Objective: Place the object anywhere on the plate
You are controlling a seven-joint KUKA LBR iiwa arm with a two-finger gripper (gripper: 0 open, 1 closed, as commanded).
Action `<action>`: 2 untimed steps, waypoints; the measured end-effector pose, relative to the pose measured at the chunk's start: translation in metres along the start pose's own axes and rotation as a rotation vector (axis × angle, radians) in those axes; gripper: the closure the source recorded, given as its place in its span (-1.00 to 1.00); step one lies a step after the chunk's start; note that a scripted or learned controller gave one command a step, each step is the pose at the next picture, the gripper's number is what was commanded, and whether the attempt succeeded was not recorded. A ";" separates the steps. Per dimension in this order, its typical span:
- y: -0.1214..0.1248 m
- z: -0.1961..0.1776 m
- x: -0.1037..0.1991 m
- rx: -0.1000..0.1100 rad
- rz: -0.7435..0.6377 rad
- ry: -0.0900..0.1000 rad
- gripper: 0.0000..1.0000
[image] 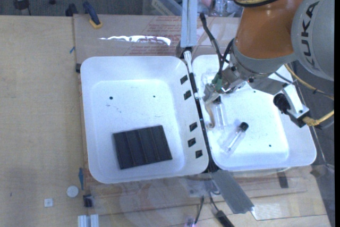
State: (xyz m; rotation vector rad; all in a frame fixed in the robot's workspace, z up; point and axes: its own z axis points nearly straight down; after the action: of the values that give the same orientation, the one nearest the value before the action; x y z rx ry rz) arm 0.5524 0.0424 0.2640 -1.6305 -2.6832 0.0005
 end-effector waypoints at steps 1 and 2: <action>0.039 -0.030 0.052 -0.005 0.060 -0.002 1.00; 0.072 -0.053 0.096 -0.006 -0.147 -0.003 1.00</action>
State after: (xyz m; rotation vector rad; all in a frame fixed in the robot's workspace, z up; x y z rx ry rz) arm 0.5724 0.1611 0.3168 -1.4313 -2.8009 -0.0052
